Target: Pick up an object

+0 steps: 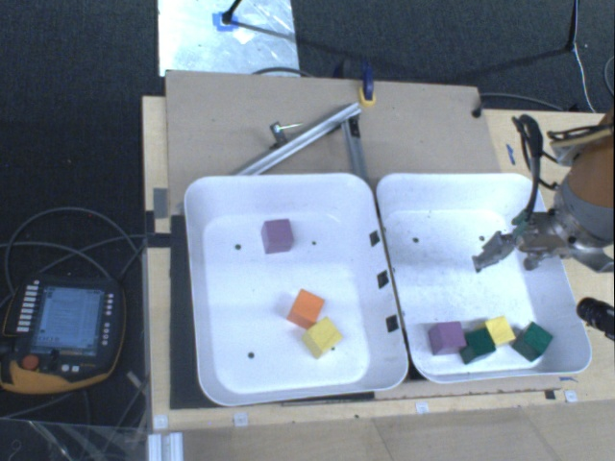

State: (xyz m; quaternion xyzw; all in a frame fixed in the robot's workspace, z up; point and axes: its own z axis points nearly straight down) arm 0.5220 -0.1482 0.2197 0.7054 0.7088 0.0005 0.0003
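my fingers (492,254) hang over the right bin (423,200), at about 3 o'clock in the view, tips pointing toward 9 o'clock. nothing sits between them; can't tell how far apart they are, too small and blurred. my arm (588,195) comes in from 3 o'clock with the orange band at the edge

right bin: purple cube (446,336), dark green cube (477,344), small yellow cube (500,329) and second green cube (532,340) in a row along the bin's 6 o'clock wall, packed touching or just beside each other. they lie at about 6 o'clock from my fingers, apart from them

left bin (207,257): purple cube at 12 (277,235) alone toward the bin's 12 o'clock side; orange cube (306,307) near the middle, with a yellow cube (323,337) just beside it at 5 o'clock, corners touching or nearly. both well apart from my fingers

the two bins sit side by side on the worktop (423,113), rims touching. metal rod (298,140) lies slanted on the worktop at 12 o'clock of the left bin. teach pendant (60,332) on the dark floor at 9 o'clock, cables around it. shiny sheet (226,22) at 12 o'clock of the view
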